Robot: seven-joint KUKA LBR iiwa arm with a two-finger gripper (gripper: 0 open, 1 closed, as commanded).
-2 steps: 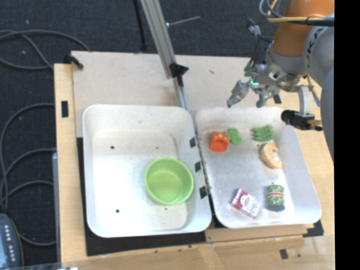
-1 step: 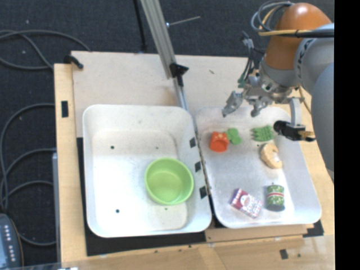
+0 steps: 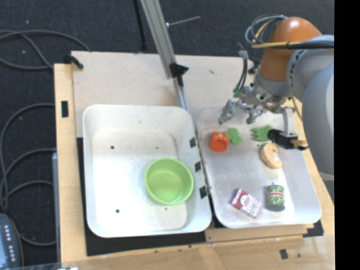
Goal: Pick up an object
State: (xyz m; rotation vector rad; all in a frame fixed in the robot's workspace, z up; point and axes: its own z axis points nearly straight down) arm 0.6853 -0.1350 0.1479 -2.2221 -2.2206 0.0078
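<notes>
Gripper (image 3: 241, 112) hovering above far edge of right bin (image 3: 315, 207), fingers spread, nothing between them. Nearest target: orange object (image 3: 219, 142) in same bin, lying toward left and nearer camera from fingertips, small green piece (image 3: 234, 136) touching beside it. Needs short shift, then descent.

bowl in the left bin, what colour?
Light green bowl, plain, seen in the camera view.
</notes>
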